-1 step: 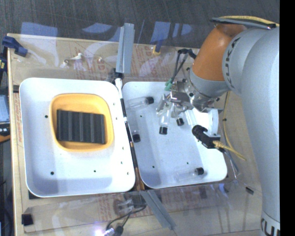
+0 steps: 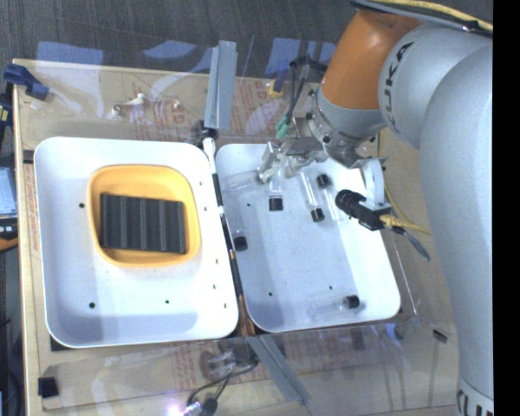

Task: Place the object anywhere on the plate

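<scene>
the pincer [image 2: 277, 167] hangs over the far edge of the right bin [image 2: 364, 306], whether spread or pinched cannot be told. the plate [image 2: 143, 180], yellow with a dark ribbed block [image 2: 145, 224], sits well to its left in the other bin [image 2: 61, 319]. which item is the object is unclear; a grab here could close on nothing. no legible writing.

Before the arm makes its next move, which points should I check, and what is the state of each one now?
1. Plate lies in the left bin: ok.
2. Plate's dark ribbed centre free of other things: ok.
3. Gripper is over the right bin, at its far edge: ok.
4. Object between the fingers: cannot tell.
5. Which small dark piece in the right bin is the object: cannot tell.
</scene>
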You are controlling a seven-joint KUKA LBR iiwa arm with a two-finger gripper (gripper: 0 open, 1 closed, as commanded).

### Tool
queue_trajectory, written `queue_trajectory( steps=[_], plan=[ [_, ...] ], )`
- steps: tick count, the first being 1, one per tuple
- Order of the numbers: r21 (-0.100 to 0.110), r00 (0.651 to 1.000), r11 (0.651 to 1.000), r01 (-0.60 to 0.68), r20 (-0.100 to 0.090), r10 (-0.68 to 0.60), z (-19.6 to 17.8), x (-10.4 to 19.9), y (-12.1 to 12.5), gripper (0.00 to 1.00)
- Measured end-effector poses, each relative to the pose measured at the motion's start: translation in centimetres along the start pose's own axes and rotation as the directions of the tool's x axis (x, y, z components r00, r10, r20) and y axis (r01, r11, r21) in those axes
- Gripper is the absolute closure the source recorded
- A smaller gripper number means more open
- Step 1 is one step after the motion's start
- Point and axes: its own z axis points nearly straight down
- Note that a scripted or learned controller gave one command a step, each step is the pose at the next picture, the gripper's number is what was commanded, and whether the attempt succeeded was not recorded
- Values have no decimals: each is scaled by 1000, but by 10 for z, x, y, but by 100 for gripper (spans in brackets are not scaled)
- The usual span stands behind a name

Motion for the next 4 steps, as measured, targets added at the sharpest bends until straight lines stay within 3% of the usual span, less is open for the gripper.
queue_trajectory(
  steps=[1, 2, 3, 4],
  plan=[
    [3, 970, 970, 242, -1, -242, 45, 47, 19, 100],
    [2, 970, 970, 242, -1, -242, 44, 47, 19, 0],
    [0, 977, 977, 215, 1, -215, 29, 50, 34, 0],
    [2, 987, 987, 159, 0, -159, 48, 69, 31, 0]
  ],
)
